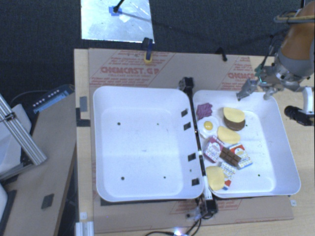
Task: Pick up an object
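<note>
At the near edge of the right bin you see a yellow piece, with a chocolate bar and small packets just behind it. Farther back lie a fried egg, a purple item and a yellow-topped brown block. The gripper hangs above the bin's far rim, fingers spread apart, clamping nothing. The left bin sits alongside.
</note>
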You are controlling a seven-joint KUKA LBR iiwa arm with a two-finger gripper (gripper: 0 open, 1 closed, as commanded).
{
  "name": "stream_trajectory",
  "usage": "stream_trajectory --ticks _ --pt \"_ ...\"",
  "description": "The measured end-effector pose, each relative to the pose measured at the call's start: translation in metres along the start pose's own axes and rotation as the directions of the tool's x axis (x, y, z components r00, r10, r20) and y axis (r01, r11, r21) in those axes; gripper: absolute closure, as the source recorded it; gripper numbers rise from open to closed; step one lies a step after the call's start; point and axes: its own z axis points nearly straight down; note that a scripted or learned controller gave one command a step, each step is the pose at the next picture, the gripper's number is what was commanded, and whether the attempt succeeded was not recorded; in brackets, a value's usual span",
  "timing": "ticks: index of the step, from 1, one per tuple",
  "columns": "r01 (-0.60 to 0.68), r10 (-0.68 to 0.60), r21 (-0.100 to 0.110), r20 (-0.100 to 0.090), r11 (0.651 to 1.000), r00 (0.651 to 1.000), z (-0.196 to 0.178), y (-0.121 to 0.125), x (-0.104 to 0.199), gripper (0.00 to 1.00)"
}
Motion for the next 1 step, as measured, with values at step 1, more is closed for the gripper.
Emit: stream_trajectory --ticks 1 --pt "-0.004 0.004 0.013 -0.004 1.000 1.000 0.0786 -0.0819 0.0012 0.00"
